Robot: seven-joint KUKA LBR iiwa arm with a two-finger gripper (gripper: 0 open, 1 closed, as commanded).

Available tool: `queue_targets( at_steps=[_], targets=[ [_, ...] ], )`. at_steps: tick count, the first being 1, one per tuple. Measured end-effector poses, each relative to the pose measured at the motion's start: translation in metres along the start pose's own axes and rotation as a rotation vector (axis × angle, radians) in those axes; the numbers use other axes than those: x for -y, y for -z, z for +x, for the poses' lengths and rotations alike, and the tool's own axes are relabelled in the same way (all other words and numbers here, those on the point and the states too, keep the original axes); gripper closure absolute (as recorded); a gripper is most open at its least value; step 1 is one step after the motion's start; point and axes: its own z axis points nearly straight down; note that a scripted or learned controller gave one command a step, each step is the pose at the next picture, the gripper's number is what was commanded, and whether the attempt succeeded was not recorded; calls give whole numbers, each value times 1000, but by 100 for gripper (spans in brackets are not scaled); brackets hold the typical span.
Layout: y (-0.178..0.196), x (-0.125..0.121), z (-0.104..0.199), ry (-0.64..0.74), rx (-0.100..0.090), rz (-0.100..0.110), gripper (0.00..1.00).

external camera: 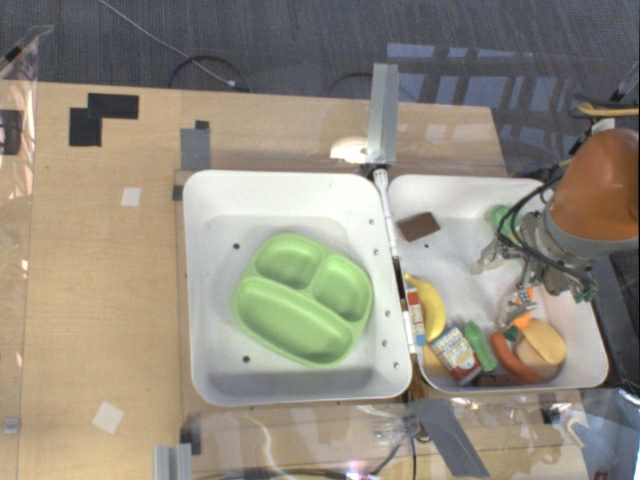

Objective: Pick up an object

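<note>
The right bin [450,190] holds the loose items. A brown block [417,226] lies near its back left and a banana [431,305] along the left wall. At the front sit a small printed carton [453,349], a green stick [479,346], a red sausage [512,361], a tan bun [543,343] and a small orange piece [520,320]. My gripper [522,290] hangs from the orange-banded arm [598,190] over the right half of this bin, just above the orange piece and the bun. A green item [497,214] peeks out behind the arm's cables.
In the left bin [205,268] lies a green divided plate [302,298]. A metal post [383,113] stands behind the wall where the two bins meet. The wooden bench [90,298] spreads out to the left.
</note>
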Motion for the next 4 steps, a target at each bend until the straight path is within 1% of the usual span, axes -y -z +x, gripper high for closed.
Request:
queue_targets(
  at_steps=[1, 2, 3, 4],
  targets=[
    [2, -34, 41, -146, 5, 1, 0],
    [2, -51, 29, 2, 5, 4, 0],
    [17, -52, 23, 7, 22, 8, 100],
    [22, -43, -11, -6, -3, -3, 100]
  ],
)
